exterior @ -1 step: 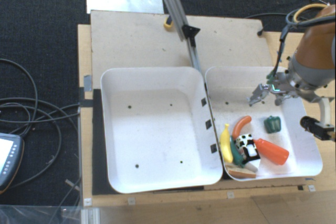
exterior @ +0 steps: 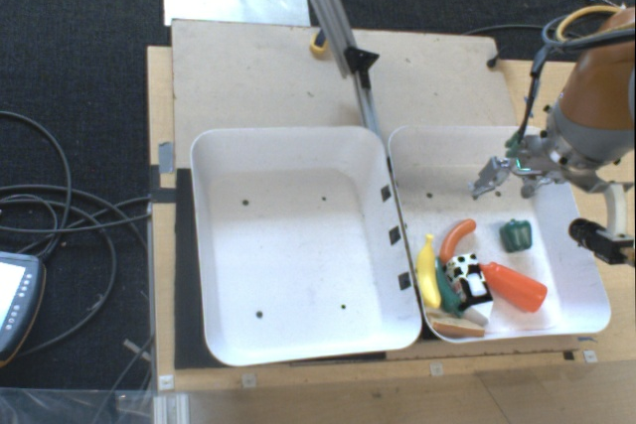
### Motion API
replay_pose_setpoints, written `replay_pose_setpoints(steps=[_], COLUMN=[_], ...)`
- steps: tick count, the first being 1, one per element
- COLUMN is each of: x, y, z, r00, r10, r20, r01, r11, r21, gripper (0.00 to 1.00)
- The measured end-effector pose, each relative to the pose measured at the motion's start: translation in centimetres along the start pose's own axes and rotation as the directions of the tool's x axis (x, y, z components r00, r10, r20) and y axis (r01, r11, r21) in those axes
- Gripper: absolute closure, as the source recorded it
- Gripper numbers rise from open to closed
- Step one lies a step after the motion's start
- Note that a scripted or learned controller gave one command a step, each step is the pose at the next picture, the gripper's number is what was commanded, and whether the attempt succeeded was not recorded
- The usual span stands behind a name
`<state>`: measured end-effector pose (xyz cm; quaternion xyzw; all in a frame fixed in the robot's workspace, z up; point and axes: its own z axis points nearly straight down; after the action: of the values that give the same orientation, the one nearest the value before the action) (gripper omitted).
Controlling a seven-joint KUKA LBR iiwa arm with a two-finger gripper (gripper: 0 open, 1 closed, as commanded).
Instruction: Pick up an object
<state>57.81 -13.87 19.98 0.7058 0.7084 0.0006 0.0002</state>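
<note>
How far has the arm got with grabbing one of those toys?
Nothing looks picked up yet. The gripper hangs over the bare upper part of the right bin with nothing visible between its fingers. The toys lie lower down: green pepper, carrot, banana. Left: reach one, close on it and lift.

No legible text anywhere.

arm [exterior: 601,94] cut off at right edge, tablet [exterior: 15,298] cropped at left
</note>
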Motion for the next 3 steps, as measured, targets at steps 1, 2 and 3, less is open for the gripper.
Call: replay_pose_setpoints(steps=[1, 2, 3], x=[-0.8, -0.8, -0.9], y=[-0.6, -0.6, -0.4], z=[5.6, 10.8, 9.4], r00=[1.0, 1.0, 1.0], r10=[0.004, 0.003, 0.003], r20=[0.0, 0.0, 0.001], r01=[-0.004, -0.003, -0.003], r11=[1.0, 1.0, 1.0], r21=[0.005, 0.004, -0.002], gripper=[0.0, 0.0, 1.0])
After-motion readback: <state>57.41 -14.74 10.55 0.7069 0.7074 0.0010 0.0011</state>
